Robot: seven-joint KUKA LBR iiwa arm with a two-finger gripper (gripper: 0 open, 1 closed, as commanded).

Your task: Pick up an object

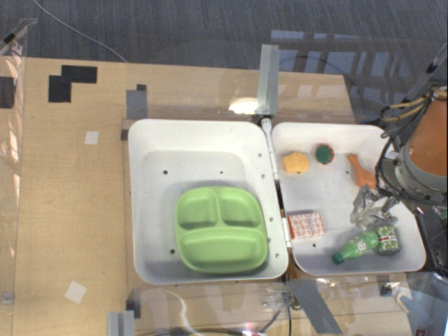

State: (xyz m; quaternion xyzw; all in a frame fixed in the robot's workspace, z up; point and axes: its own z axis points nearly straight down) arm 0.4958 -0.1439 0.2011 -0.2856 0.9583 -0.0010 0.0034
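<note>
One Bottle Within Reach: Approach Needs Care

You have the gripper (373, 212) hovering in the right bin (329, 254), just above the green bottle (364, 245) lying on its side. Whether it is open I cannot tell. Centre across the bottle's body, not its neck, before descending.

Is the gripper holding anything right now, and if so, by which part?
It cannot be told. The gripper hangs just above the green bottle in the right bin, with no object visibly lifted.
</note>
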